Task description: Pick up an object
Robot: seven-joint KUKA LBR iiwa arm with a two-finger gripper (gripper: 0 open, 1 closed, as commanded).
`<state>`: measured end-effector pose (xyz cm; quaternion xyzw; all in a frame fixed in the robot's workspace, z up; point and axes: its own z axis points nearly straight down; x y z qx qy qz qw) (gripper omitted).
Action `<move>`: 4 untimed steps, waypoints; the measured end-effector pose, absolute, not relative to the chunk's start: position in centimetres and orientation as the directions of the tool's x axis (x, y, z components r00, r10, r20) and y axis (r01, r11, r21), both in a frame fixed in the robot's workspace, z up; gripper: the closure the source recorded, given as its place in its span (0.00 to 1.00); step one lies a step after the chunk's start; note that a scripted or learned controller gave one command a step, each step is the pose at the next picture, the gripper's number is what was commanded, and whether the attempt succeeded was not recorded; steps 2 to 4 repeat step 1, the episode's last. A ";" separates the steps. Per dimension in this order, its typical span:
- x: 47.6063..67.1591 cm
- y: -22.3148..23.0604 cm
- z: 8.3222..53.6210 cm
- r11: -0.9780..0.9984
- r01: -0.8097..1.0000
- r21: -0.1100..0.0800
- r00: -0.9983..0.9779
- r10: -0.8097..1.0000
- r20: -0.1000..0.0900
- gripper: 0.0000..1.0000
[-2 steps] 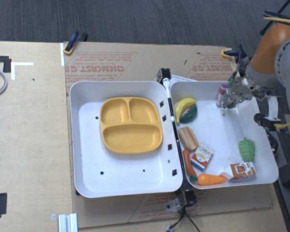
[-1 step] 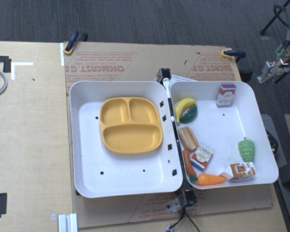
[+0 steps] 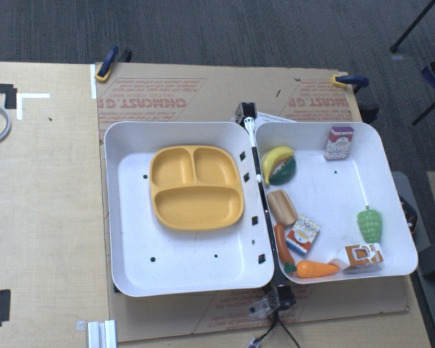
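Candidate objects all in right bin [image 3: 391,194]: carrot [image 3: 317,269], bread roll [image 3: 281,206], small carton [image 3: 302,235] crowded along left wall. You risk double grab or wall strike there. Finger state: cannot tell.

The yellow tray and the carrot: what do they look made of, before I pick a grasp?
The yellow tray in the left bin looks like moulded plastic: one even colour, rounded rims, a soft matte sheen. The carrot in the right bin looks like toy plastic too: smooth, uniformly orange, faintly glossy. Hard or rubbery, I cannot tell.
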<state>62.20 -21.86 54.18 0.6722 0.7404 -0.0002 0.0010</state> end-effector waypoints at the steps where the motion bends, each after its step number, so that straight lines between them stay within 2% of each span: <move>1: 59.9 -22.2 26.9 -0.019 1.000 0.000 0.019 1.000 -0.001 1.00; 4: 59.9 -22.2 26.9 -0.019 1.000 0.000 0.019 1.000 -0.001 1.00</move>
